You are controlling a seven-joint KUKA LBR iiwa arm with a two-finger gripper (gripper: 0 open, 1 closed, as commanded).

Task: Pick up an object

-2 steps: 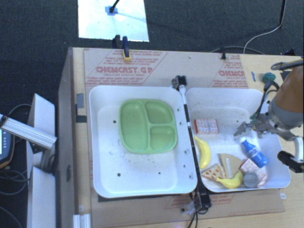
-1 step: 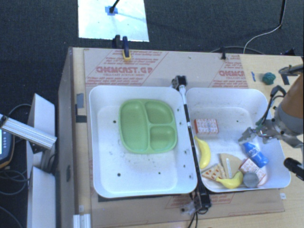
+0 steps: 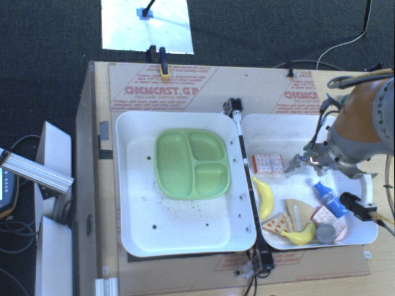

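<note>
I'm seeing the grey, orange-banded arm [image 3: 364,119] reaching low, tool [image 3: 296,163] hovering just right of the red-patterned packet [image 3: 267,163]; finger state I cannot tell.

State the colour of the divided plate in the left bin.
Light green divided plastic plate, plain with no pattern; clearest in the camera view.

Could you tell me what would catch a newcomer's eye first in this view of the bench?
The green divided plate stands out at once, lying alone in the left bin. Next comes the grey arm with its orange band, reaching in from the right, its hand low over the right bin beside a small patterned box. Two toy bananas lie among clutter nearer the camera.
</note>
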